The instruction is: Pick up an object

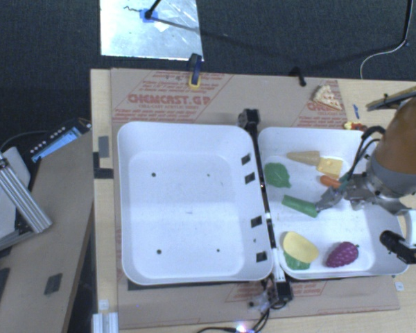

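Two "CHEMCAST GP" prints (169, 98) on board behind bins.

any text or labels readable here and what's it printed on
"CHEMCAST GP": red print on the brown board under the bins, top left.
Similar red print on the board by the pizza-slice toy, along its front edge and under the white bins: too blurred or hidden to read.

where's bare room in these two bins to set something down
The left bin has the most bare floor, wall to wall. In the right bin, small patches lie along the top wall above the cheese wedge, and between the green stick and purple grapes. The middle is crowded: green leaf, carrot and gripper.
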Motion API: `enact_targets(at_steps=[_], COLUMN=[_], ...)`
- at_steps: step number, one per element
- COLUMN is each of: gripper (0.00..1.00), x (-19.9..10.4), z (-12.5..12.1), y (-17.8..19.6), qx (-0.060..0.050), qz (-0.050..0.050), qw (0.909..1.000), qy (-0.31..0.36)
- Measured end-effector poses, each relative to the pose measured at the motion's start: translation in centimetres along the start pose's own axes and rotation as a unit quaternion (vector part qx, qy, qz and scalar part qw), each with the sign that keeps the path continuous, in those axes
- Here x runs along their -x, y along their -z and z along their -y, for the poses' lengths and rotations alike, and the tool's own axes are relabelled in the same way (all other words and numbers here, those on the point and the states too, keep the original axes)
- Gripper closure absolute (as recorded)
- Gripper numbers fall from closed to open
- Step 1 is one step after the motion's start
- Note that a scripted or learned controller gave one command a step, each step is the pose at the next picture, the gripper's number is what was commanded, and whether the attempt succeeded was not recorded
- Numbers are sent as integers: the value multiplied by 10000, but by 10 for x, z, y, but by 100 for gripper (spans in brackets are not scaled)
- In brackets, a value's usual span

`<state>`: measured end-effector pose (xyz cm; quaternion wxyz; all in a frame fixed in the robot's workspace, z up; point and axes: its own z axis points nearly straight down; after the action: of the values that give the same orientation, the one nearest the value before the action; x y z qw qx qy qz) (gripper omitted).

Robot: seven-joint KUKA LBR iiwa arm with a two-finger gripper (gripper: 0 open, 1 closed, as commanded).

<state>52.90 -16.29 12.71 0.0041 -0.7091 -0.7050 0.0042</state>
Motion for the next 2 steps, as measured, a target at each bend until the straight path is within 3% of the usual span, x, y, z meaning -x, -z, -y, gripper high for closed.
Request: enact_targets(at_steps=[1,2], gripper=[0,100], x=[-198,-187], z=[37,35], y=[59,68], qx=[74,80], qz=[-39,-6], qw=[9999,10000], qy=[129,48])
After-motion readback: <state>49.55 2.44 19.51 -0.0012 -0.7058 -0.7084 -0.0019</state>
